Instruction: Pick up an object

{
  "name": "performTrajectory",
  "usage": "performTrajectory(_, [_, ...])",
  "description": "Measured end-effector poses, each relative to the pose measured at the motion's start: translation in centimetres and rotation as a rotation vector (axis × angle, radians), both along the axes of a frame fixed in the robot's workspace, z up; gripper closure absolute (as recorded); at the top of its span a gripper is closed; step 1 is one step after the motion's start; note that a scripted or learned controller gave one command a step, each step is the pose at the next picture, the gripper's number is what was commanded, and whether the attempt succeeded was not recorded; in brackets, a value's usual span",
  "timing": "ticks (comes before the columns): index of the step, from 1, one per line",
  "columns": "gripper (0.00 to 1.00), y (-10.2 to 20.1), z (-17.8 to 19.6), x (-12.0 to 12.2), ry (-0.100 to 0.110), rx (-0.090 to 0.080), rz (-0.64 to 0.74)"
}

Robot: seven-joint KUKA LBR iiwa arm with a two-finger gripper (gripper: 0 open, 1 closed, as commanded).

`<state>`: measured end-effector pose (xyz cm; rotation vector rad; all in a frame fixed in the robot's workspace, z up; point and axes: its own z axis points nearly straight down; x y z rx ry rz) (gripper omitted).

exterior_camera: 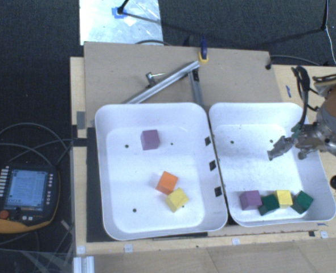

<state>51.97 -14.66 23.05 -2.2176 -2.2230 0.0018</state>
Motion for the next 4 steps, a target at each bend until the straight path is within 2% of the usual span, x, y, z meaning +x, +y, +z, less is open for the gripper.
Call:
performTrajectory(1, [0.0, -0.5, -6.1, 0.3, 0.002, 0.001, -0.001])
performTrajectory(2, [0.0, 0.3, -10.7, -0.1, 0.001, 0.001, 0.0])
performTrajectory(3, [1.0, 0.2, -9.3, 0.1, -0.006, -0.001, 0.002])
performTrajectory(4, [1.0, -0.6, -4.3, -0.4, -0.009, -0.003, 0.0])
